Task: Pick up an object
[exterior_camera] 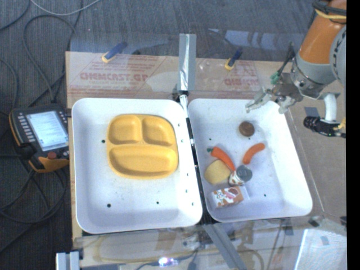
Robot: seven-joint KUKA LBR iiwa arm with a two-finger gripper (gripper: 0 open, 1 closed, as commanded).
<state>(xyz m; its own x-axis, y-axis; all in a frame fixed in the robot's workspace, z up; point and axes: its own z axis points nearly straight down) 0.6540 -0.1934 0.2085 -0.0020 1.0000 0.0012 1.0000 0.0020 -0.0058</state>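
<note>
Hanging arm: grey KUKA arm (322, 44) with orange band comes in from the right of the camera view, wrist above the far right corner of the right bin.
Pincer: pincer (269, 101) sits over the far rim of the right bin (292, 167); fingers look spread, pale tips apart, nothing between them.
Nearest object: brown round piece (246, 129) lies on the bin floor just below and a little left of the pincer, apart from it, not touched.
Orange pieces: one orange sausage-shaped piece (254, 152) lies tilted near mid-bin, below the brown piece; a carrot-like piece (223, 157) with a green end lies to its left, farther from the pincer.
Cluster: yellow potato-shaped lump (216, 172) touches the carrot's lower end; a small grey and white item (242, 175) sits just beside it on the right, identity unclear.
Packet: small red and white packet (227, 196) lies nearest the front edge, well apart from the pincer.
Left bin: left bin (90, 207) carries a yellow divided tray (143, 145) with three compartments, lying flat.
Counter: counter (129, 75) behind the bins bears printed board.
Off counter: a handheld control pendant (39, 133) with lit screen lies on the floor to the left.
</note>
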